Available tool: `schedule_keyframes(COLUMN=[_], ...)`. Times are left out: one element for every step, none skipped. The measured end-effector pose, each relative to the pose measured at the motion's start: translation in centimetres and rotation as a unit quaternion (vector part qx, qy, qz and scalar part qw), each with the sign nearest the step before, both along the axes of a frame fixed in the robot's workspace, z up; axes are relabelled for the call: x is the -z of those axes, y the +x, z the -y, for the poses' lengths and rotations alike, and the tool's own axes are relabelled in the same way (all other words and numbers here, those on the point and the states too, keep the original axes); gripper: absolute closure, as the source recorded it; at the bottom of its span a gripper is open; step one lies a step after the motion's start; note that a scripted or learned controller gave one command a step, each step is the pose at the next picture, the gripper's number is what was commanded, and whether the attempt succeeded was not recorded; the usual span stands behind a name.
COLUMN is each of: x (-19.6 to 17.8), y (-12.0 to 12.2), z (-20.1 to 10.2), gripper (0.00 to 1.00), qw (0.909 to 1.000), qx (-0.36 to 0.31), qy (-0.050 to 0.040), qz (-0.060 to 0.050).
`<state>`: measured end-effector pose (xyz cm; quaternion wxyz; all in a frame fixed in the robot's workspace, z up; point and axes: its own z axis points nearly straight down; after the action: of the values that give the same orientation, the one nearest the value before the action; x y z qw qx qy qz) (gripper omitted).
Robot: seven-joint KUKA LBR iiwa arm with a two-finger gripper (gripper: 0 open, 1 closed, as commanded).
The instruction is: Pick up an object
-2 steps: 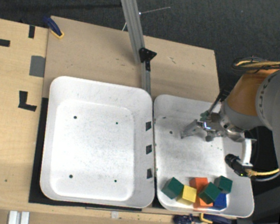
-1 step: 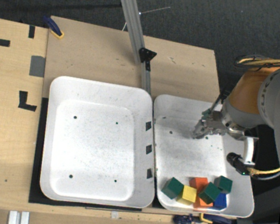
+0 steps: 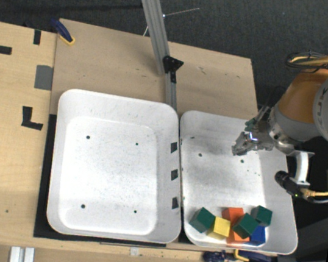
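Several small blocks lie clustered in the near right corner of the right bin (image 3: pixel 218 179): a green block (image 3: pixel 203 219), a yellow block (image 3: pixel 221 227), an orange block (image 3: pixel 234 214), a dark green block (image 3: pixel 248 224), another green one (image 3: pixel 262 215) and a blue block (image 3: pixel 258 236). My gripper (image 3: pixel 242 146) hangs over the far part of the right bin, well away from the blocks, with nothing visible between its fingers.
The left bin (image 3: pixel 112 165) sits beside the right one. A slanted metal pole (image 3: pixel 159 28) with a black clamp crosses the bench behind the bins. A blue and yellow tool (image 3: pixel 62 31) lies at the far left of the bench.
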<state>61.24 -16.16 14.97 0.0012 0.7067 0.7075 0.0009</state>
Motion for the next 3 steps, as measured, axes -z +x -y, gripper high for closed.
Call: schedule_keyframes(x=[-4.4,-10.3,-10.0], y=[0.4,-0.2,-0.4], z=[0.4,1.1,-5.4], gripper=[1.00,1.00,1.00], qw=[1.0000,1.0000,1.0000], qx=[0.000,0.000,-0.003], qy=[-0.0002,-0.0007,0.0012], qz=[0.000,0.001,-0.002])
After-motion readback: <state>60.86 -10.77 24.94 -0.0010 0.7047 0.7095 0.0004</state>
